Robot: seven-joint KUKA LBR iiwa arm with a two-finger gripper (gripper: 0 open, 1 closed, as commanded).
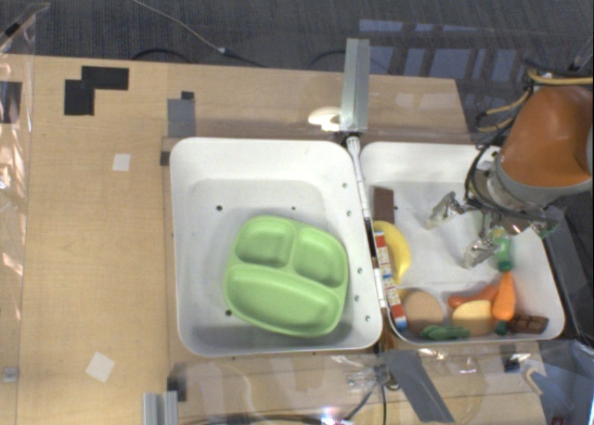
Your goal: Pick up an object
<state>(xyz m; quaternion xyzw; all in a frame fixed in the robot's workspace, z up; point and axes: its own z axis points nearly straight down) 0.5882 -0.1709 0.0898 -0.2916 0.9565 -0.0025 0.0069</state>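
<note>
Hovering over the right bin point(553, 295) now, gripper point(461, 231) spread wide, fingers point(442, 211) splayed apart with nothing between them. Reaching in from the right, orange band point(554, 140) bright above the wrist. Plenty to choose from along the near side of that bin: carrot point(503, 295) standing just beside the near finger, banana point(397, 247) against the left wall, potato-like brown lump point(422, 307) near the front corner, green pod point(446, 330) and a yellow piece point(472, 315) close by. Over in the left bin point(200, 168), just a green divided plate point(287, 276), well apart from the action. Looks like the approach step, no grasp yet. Next up, by the look of it: dropping lower, lining up over one item, probably the carrot as the nearest, then closing squarely. Crowded pile, so a real risk of nudging neighbours.
</note>
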